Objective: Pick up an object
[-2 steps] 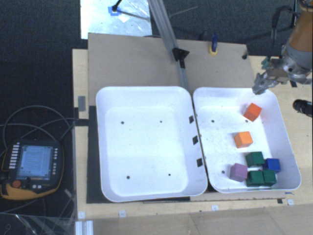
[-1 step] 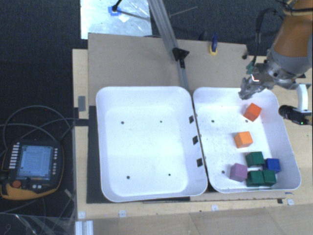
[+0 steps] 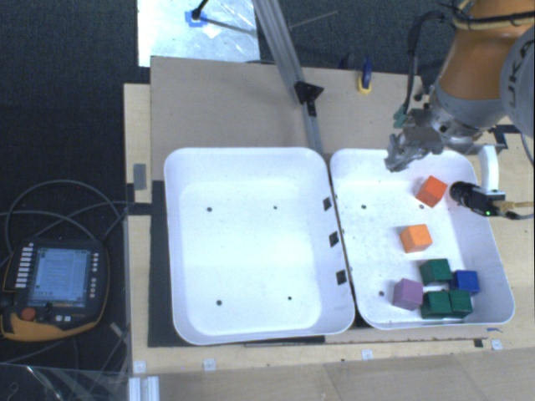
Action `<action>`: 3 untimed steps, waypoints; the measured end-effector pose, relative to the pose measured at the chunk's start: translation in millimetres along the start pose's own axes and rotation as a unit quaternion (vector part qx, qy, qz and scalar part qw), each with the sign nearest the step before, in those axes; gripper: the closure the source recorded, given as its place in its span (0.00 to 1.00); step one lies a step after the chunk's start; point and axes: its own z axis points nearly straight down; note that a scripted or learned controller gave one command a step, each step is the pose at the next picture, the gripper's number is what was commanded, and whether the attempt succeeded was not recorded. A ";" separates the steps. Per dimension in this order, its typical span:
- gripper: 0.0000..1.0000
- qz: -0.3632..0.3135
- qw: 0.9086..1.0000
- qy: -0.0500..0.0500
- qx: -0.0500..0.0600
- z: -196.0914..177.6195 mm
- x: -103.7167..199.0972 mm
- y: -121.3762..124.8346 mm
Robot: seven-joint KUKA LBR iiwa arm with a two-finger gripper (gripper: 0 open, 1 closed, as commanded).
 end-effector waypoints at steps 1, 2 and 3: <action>1.00 0.000 1.000 0.000 0.001 13.7 55.4 -12.0; 1.00 0.000 1.000 0.000 0.001 13.6 96.9 -24.2; 1.00 -0.001 1.000 0.001 0.001 21.2 157.3 -43.1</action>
